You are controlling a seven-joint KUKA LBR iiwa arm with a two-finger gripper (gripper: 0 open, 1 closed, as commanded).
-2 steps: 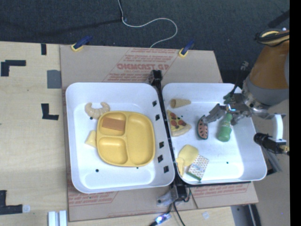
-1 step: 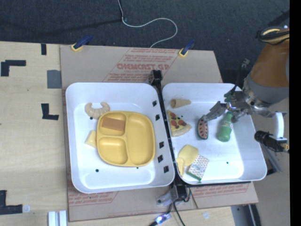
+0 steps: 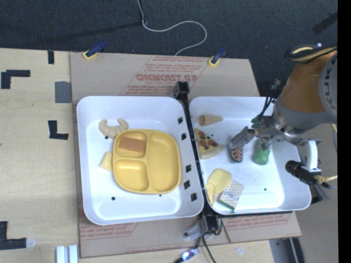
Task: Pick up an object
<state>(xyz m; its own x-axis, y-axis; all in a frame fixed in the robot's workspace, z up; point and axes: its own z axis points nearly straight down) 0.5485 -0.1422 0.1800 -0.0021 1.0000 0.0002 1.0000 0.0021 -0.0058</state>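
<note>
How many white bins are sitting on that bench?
2. The left bin holds a yellow divided plate; the right bin sits beside it, touching along the middle, where the arm reaches in.

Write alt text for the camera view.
A grey robot arm reaches from the right over the right white bin, its pincer beside a green object and a watermelon slice. The left bin holds a yellow divided tray and a croissant.

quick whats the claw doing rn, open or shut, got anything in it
claw: over the right white bin, just above the small red watermelon-slice toy; open or shut cannot be told, nothing visibly held.
</note>
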